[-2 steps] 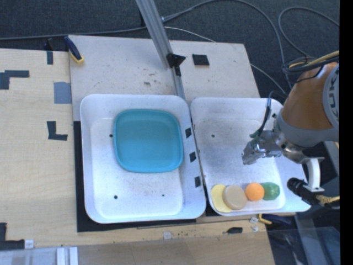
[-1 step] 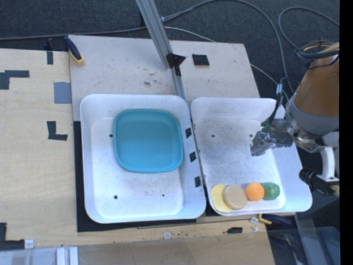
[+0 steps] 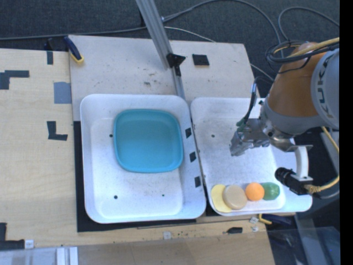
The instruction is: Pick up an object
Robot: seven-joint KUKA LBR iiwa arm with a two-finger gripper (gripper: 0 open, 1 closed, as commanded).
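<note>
Along the front edge of the right bin [image 3: 218,120] lie four small objects in a row: a pale yellow piece [image 3: 218,196], a beige round piece [image 3: 235,196], an orange ball [image 3: 254,191] and a green piece [image 3: 271,190]. My gripper [image 3: 241,145] hangs over the middle of the right bin, behind that row and apart from it. Nothing shows between its fingers. In the left bin [image 3: 96,164] lies a teal square plate [image 3: 148,140].
A grey metal pole [image 3: 160,35] slants down from the top to the divide between the bins. Black cables [image 3: 259,15] loop on the dark floor at the upper right. The arm's orange band [image 3: 295,90] and a black fitting [image 3: 289,180] crowd the right bin's right side.
</note>
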